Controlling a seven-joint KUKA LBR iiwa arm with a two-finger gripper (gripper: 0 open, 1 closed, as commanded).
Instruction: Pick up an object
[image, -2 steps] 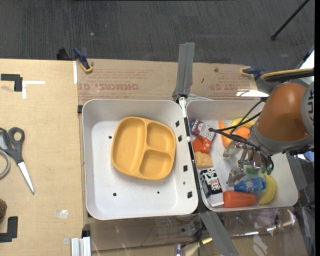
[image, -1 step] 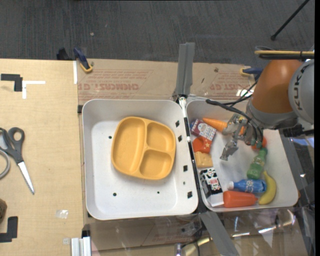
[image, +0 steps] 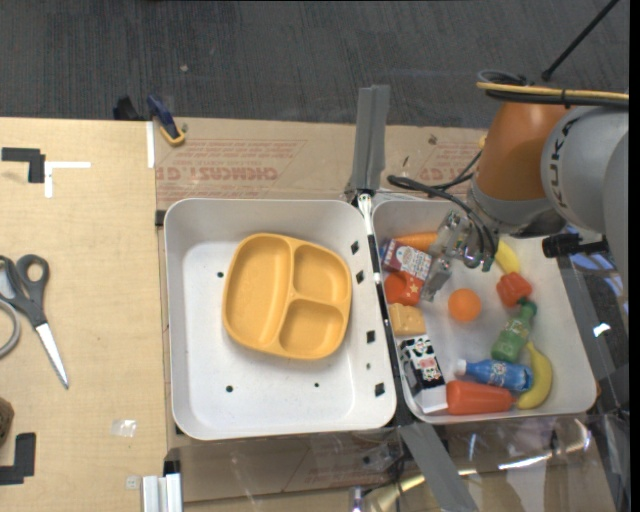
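My gripper (image: 452, 268) hangs open over the upper left part of the right bin (image: 575, 330), with nothing between its fingers. One finger (image: 437, 280) points down next to a red-and-white carton (image: 405, 261). An orange ball (image: 464, 305) lies just below and right of the gripper. Around them lie a carrot (image: 420, 241), a red piece (image: 402, 290), a tan slice (image: 405, 318), a red pepper (image: 513, 288), a green bottle (image: 512, 335) and a yellow piece (image: 508, 257).
The left bin (image: 190, 330) holds a yellow divided plate (image: 288, 296). Along the right bin's front lie a black-and-white carton (image: 424, 362), a blue bottle (image: 495, 373), an orange-red tube (image: 478, 398) and a banana (image: 540, 375). Scissors (image: 35, 310) lie on the bench at far left.
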